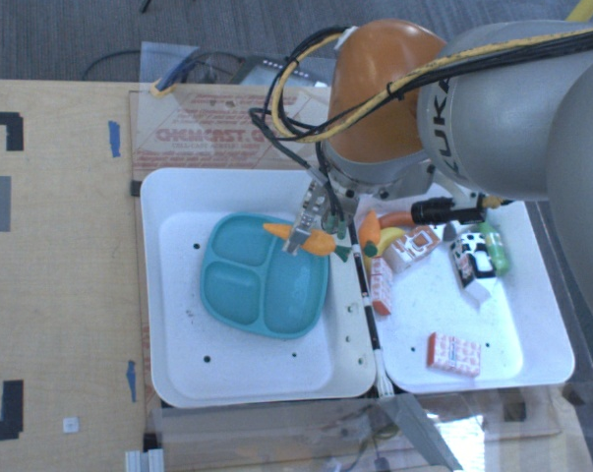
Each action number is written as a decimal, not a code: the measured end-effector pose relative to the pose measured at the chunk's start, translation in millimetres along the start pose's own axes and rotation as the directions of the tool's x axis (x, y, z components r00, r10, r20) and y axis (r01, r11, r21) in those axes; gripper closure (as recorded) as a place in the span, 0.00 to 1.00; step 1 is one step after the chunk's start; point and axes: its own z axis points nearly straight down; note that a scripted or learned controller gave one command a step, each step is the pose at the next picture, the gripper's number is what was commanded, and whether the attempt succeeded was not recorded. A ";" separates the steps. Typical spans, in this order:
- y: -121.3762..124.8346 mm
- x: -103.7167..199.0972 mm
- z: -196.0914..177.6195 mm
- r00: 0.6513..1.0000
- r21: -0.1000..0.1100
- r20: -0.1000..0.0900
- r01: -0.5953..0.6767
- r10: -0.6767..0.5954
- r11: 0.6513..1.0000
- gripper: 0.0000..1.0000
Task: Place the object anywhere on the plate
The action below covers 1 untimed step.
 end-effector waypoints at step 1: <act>24.6 -17.4 20.4 0.978 -0.002 0.004 0.209 -0.209 0.978 1.00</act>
